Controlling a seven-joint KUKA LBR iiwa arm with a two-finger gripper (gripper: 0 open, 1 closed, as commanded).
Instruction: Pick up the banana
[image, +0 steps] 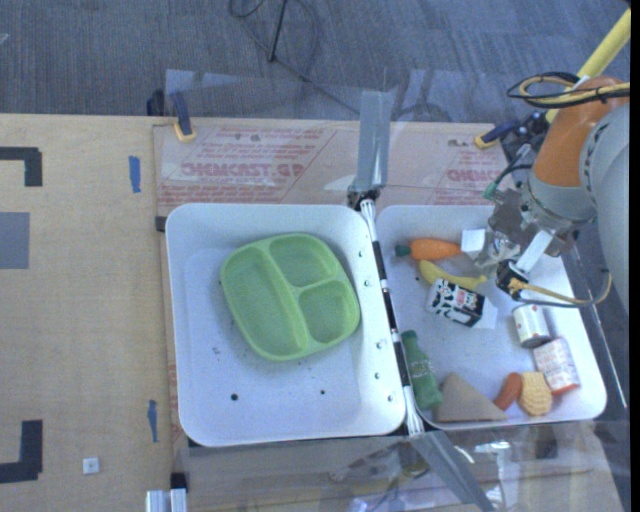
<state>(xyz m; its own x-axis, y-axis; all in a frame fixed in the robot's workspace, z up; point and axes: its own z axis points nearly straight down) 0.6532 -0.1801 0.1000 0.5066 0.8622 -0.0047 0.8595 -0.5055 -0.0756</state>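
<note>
- The wooden desk (80, 300) is bare at the far left and plays no part in this reach
- The left bin (270, 400) holds a green divided plate (290, 295), with open white floor below it
- The wall where the two bins meet (378, 300) is the nearest hard edge; a sweep leftward could knock against it
- A green bottle (418, 368) lies along that wall in the right bin (490, 350), well below the target
- The banana (442, 273) lies in the upper left part of the right bin, just under a carrot (435, 248) and just above a black-and-white carton (456, 300)
- Being wedged between those two is the main risk: a slightly off descent would likely catch the carrot or the carton instead, or push the banana aside
- The gripper (495, 255) hangs low at the banana's right end; whether it is open or closed I cannot tell, and nothing shows as held
- To its right stand a metal can (528, 322) and a red-labelled jar (556, 362) near the bin's right rim, so room there is tight
- The clearest open floor is the middle of the right bin, below the carton
</note>
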